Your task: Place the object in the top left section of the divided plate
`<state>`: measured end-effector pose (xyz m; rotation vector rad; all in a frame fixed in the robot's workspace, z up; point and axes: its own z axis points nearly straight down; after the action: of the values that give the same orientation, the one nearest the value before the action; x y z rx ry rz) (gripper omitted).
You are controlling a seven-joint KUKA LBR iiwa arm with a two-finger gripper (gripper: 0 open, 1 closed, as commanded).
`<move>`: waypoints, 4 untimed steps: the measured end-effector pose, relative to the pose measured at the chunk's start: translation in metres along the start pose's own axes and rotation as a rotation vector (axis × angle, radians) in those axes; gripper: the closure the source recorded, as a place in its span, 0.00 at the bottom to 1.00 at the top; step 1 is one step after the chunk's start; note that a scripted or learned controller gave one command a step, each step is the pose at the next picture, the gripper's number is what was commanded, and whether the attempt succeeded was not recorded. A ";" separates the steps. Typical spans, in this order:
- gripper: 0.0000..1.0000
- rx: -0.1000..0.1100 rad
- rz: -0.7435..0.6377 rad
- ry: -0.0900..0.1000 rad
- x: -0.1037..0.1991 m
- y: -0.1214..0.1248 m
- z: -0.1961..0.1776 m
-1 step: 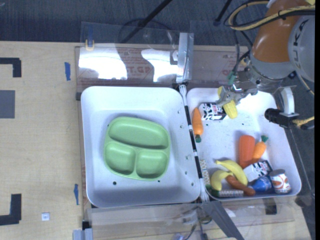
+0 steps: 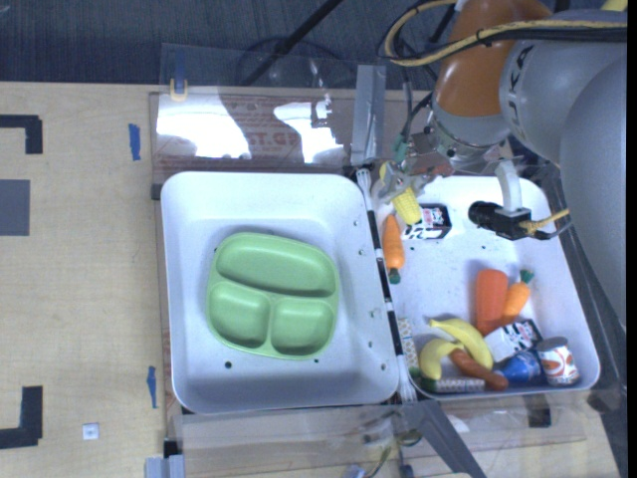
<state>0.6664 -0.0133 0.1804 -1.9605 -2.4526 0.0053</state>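
The green divided plate (image 2: 271, 294) lies in the left bin (image 2: 189, 207), with one long section at the far side and two smaller ones at the near side; all three are bare. My gripper (image 2: 403, 179) hangs over the far left corner of the right bin (image 2: 572, 302), close to the wall between the bins. A small yellow object (image 2: 406, 207) sits right under it; whether it is gripped cannot be seen. An orange carrot with a green tip (image 2: 394, 247) lies just below that, along the dividing wall.
A black-and-white packet (image 2: 431, 221) lies beside the yellow object. The right bin's near side holds a large orange carrot (image 2: 489, 299), a small carrot (image 2: 519, 293), a banana (image 2: 460, 338), a red sausage (image 2: 475, 367), a blue object (image 2: 522, 368) and a can (image 2: 558, 361).
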 end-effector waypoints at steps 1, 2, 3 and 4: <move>1.00 0.000 0.014 0.000 0.009 0.002 0.000; 1.00 -0.001 -0.150 0.000 0.084 0.019 0.000; 1.00 0.016 -0.214 0.007 0.125 0.025 0.090; 0.00 0.007 -0.214 0.010 0.128 0.026 0.089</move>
<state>0.6635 0.1175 0.0913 -1.6811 -2.6371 0.0044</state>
